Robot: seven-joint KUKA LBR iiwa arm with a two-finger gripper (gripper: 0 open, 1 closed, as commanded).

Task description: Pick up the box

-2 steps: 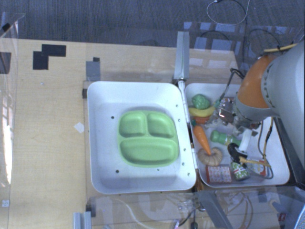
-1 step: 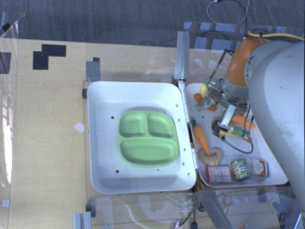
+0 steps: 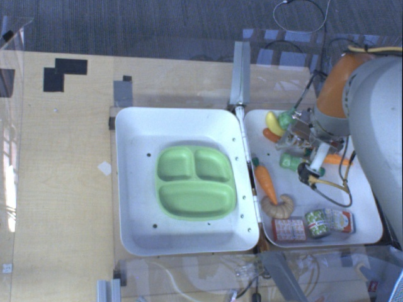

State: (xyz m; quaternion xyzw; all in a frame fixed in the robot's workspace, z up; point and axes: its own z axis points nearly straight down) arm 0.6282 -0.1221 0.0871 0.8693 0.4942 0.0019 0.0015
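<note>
**Pale tabletop, two white bins, arm over the right one**

A light wood tabletop [image 3: 63,187] is carrying two glossy white bins. The grey arm [image 3: 378,118] is covering the right bin's [image 3: 371,231] far corner, and the jaws [image 3: 296,140] are sitting low among small items there; I cannot tell how they stand. The box [image 3: 289,229], flat and printed, is lying by the near rim, beside a carrot [image 3: 265,182]. A green divided plate [image 3: 194,182] is resting in the left bin [image 3: 135,187]
</note>
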